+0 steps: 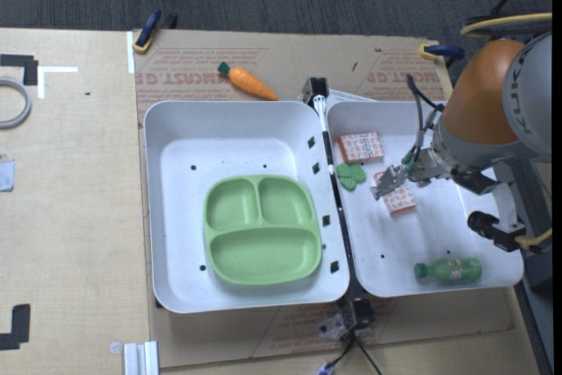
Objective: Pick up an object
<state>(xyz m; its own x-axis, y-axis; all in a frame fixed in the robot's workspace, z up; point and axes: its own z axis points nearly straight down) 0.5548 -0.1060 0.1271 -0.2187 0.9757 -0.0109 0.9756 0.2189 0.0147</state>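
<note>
End effector (391, 182) low over small printed box (400, 201), aperture impossible to tell; green toy (352, 176) just beside, apparently lining up a grasp.

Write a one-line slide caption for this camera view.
KUKA arm's end effector poised over patterned boxes in the right bin, near a green bottle; green divided plate in the left bin.

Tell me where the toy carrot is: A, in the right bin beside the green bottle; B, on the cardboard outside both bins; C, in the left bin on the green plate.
B: the toy carrot lies on the cardboard behind the left bin.
</note>
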